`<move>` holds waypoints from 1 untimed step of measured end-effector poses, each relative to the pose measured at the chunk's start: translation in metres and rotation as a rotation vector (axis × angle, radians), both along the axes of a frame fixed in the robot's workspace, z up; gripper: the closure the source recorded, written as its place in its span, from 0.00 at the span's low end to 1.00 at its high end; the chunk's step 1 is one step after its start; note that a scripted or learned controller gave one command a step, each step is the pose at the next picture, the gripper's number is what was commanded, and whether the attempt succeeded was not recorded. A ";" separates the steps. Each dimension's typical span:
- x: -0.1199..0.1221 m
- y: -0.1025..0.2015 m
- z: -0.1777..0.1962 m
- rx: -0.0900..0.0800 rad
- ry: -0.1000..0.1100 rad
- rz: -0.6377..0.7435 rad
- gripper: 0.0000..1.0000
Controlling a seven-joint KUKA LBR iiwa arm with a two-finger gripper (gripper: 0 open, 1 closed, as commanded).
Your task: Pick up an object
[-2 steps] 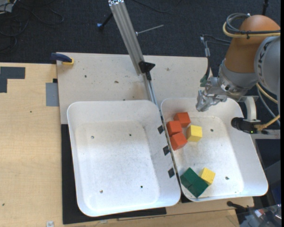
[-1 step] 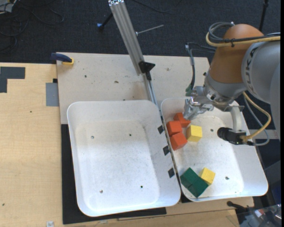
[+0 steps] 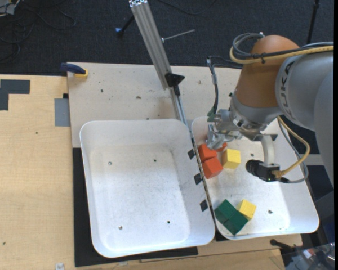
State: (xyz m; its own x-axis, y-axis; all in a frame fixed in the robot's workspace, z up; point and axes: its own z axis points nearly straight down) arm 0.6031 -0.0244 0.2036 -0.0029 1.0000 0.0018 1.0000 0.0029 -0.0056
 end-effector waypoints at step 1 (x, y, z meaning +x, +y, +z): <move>-0.026 0.042 0.013 0.001 -0.001 0.001 1.00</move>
State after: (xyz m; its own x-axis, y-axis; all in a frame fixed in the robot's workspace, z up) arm 0.5771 0.0181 0.2162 -0.0041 1.0000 0.0024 1.0000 0.0041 -0.0051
